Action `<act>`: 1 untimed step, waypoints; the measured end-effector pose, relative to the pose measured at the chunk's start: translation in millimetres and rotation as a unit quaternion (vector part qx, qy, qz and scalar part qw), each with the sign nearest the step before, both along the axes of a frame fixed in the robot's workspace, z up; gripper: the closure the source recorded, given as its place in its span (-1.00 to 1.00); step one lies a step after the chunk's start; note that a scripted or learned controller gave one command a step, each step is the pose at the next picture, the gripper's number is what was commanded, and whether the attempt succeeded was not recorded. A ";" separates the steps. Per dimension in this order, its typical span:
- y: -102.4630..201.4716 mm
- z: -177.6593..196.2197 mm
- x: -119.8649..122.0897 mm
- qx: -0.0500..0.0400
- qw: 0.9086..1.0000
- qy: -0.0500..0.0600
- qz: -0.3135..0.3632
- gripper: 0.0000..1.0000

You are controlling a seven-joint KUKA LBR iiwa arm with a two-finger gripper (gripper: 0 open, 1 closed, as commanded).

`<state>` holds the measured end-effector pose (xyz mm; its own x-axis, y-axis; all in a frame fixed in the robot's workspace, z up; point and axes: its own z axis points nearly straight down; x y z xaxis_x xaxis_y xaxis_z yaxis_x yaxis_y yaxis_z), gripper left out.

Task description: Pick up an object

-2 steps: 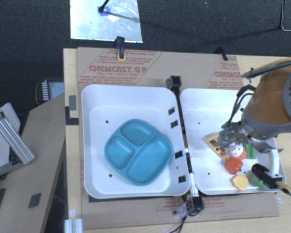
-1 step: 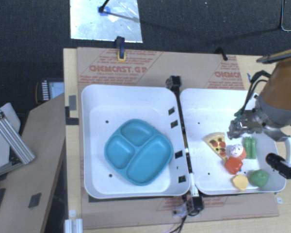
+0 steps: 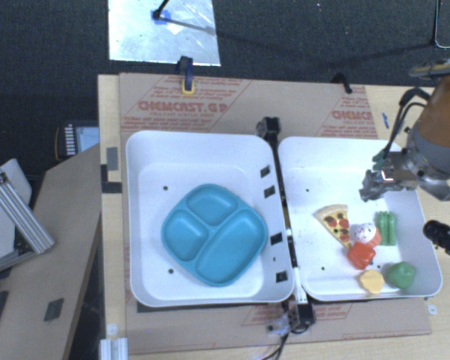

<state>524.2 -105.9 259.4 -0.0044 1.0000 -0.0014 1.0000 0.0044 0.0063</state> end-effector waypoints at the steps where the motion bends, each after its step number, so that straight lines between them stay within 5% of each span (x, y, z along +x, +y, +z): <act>1: 45.4 0.7 18.4 0.001 1.000 0.001 0.002 1.00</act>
<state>542.6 -60.5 260.1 -0.0090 1.0000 0.0009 1.0000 0.0090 0.0040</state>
